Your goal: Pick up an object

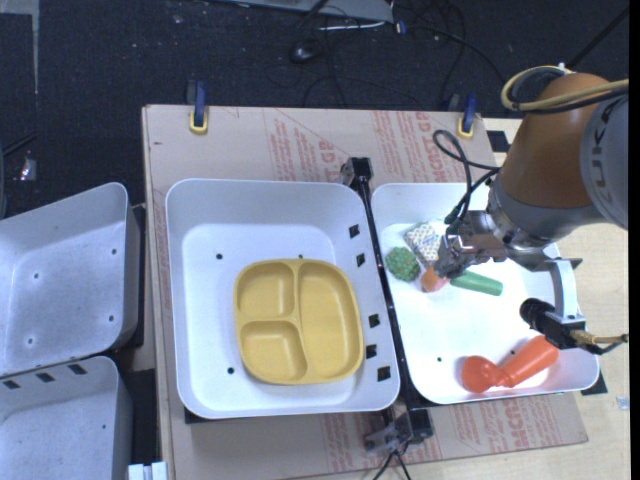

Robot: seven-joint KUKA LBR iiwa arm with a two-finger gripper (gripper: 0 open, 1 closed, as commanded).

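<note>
Two white bins (190,228) sit on cardboard; left one holds a yellow plate (298,320); gripper (447,258) hangs low over right bin's toys (430,258); its grip cannot be told.

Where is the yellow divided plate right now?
The yellow divided plate lies in the left bin, near its middle, across the divider from the right bin's toys.

Even, fairly bright light falls from overhead, so the two white bins (268,218) look nearly washed out and shadows beneath things stay soft and short. The dark floor (100,48) above the bench is dim. Focus is slightly soft and grainy throughout.
</note>
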